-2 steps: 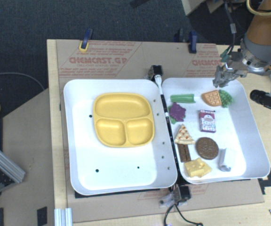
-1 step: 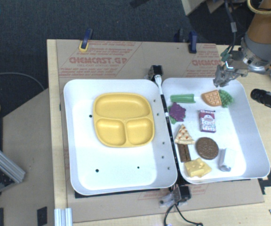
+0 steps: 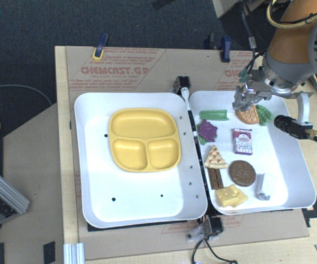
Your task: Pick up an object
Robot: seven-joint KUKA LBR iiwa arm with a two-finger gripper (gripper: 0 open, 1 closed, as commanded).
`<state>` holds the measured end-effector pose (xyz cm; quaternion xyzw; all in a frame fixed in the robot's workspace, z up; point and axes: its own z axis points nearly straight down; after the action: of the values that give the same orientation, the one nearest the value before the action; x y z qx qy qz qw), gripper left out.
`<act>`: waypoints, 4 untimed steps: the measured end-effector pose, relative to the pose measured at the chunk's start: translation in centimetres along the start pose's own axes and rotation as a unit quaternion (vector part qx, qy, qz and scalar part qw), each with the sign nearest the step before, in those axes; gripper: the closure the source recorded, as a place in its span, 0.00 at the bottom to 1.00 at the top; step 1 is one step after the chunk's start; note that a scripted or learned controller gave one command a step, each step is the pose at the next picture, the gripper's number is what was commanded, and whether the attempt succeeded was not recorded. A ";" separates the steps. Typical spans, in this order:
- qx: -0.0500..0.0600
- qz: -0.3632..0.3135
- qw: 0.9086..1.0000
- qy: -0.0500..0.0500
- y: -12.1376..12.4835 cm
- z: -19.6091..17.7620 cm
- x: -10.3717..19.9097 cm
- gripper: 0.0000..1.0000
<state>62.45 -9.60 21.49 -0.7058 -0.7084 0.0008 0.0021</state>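
Dark blue-grey carpet surrounds a cardboard-topped surface [image 3: 147, 65] that carries two shallow white bins side by side. At the top of the right bin [image 3: 290, 158] lies a waffle-patterned orange piece [image 3: 249, 116], roundish, with no clear long axis; its upper edge is hidden by the hand. That hand [image 3: 247, 102] sits directly over the piece and appears to touch it, but whether it is clenched, released or grasping cannot be told from this slanted look down. Just right of the waffle piece is one green leafy item [image 3: 264, 115], touching or nearly touching it, and to its left is one green bean-like stick [image 3: 213, 114] lying crosswise. Below these the same bin holds one purple grape cluster [image 3: 206, 131], one small red-and-white box [image 3: 242, 141] standing lengthwise front to back, one pizza slice [image 3: 214, 158] with its tip pointing away from the front, one round brown cookie [image 3: 241, 172], one brown chocolate bar [image 3: 216, 177], one yellow cheese wedge [image 3: 230, 196] and one small grey metal part [image 3: 262, 187] by the front right corner. That makes ten things in the right bin. In the left bin [image 3: 92, 202] there is one yellow divided plate [image 3: 145, 138] with three compartments, one wide at the back and two smaller in front. Two clamps, one yellow [image 3: 99, 49] and one blue [image 3: 225, 48], grip the far edge of the cardboard.
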 end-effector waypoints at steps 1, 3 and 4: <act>0.000 -0.001 1.000 0.001 -3.0 -0.1 5.1 1.00; -0.004 0.001 1.000 -0.001 -2.8 -2.0 5.9 1.00; -0.001 0.001 1.000 -0.001 -3.4 -1.1 6.9 1.00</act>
<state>59.04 -2.67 22.63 -0.7067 -0.7075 0.0008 0.0011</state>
